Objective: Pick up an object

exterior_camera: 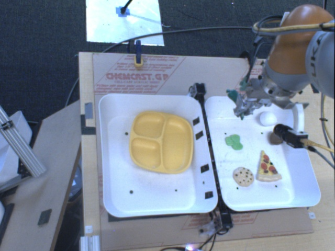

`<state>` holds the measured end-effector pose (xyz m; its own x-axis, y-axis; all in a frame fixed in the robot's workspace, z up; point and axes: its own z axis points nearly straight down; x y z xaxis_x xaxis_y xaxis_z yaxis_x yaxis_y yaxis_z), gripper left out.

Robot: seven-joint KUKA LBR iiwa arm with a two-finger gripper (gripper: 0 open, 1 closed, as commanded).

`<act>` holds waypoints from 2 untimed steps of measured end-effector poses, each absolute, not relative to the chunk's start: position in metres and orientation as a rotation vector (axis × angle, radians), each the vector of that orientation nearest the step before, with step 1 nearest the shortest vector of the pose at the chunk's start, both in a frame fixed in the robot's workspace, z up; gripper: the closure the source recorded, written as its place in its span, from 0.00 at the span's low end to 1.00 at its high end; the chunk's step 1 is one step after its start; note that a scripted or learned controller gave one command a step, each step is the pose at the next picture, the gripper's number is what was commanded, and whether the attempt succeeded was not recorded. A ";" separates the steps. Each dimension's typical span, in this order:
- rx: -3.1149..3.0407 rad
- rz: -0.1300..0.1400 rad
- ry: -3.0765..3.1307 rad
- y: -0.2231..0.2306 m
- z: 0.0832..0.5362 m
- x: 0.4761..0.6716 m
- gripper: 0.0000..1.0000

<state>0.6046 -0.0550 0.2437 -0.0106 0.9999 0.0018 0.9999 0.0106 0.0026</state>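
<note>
The arm [299, 41] runs off the frame at 3 o'clock, and its bulk covers the right bin's [306, 195] far rim at 1 o'clock. A small brown thing [274, 138], at 5 o'clock of the white ball [268, 118], is half covered by robot hardware; I can't tell what it is.

The plate [161, 141] is yellow, the cookie [243, 177] dark-speckled tan, the pizza slice [268, 167] red-dotted.

Gripper [242, 111] over right bin [299, 190]
</note>
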 end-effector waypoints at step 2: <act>2.211 0.003 2.231 0.054 0.219 0.616 1.00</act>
